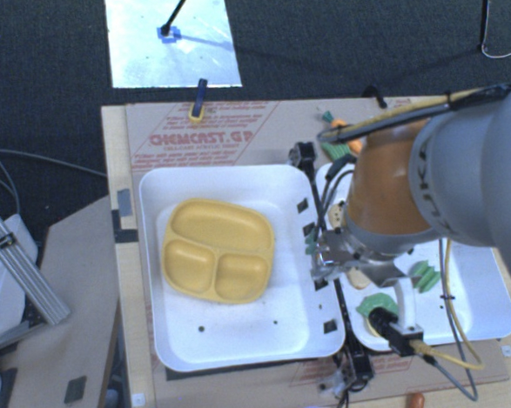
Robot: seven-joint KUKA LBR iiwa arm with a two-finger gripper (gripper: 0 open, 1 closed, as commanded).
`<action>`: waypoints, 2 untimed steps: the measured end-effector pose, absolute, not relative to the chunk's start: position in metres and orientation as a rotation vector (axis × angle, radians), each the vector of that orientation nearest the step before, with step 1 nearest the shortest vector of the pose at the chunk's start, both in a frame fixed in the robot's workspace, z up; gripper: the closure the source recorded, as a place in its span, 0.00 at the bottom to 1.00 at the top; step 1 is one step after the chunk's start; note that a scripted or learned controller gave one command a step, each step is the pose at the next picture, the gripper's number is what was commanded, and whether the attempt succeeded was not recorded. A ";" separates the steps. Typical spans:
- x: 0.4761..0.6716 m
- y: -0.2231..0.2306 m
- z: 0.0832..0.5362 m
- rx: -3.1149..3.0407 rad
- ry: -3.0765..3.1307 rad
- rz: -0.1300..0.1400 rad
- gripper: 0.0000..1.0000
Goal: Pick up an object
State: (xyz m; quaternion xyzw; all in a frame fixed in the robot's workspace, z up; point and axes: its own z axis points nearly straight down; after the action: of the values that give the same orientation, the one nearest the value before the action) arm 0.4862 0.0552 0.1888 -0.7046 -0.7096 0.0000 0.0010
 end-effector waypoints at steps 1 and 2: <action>0.529 0.107 0.184 -2.214 -2.232 -0.006 1.00; 0.495 0.110 0.226 -2.215 -2.228 -0.004 1.00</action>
State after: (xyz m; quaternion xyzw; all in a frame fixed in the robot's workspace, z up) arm 0.4947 0.1100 0.2265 -0.7049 -0.7093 -0.0013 -0.0001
